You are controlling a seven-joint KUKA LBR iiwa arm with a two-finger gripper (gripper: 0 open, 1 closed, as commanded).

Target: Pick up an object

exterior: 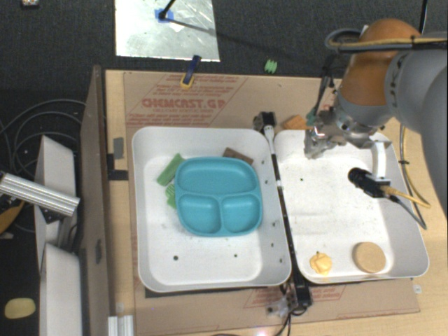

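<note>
My gripper hangs over the far edge of the right bin, close to its left corner. Nothing shows between its fingers. A tan round disc lies near the front right corner of that bin, and a small yellow lump sits to its left by the front rim. In the left bin a blue sectioned plate lies in the middle, with green pieces under its left edge and a brown block at its far side.
An orange-tan piece lies on the cardboard just behind the right bin. A black divider bar runs between the two bins. A blue and yellow clip sits at the far edge of the bench.
</note>
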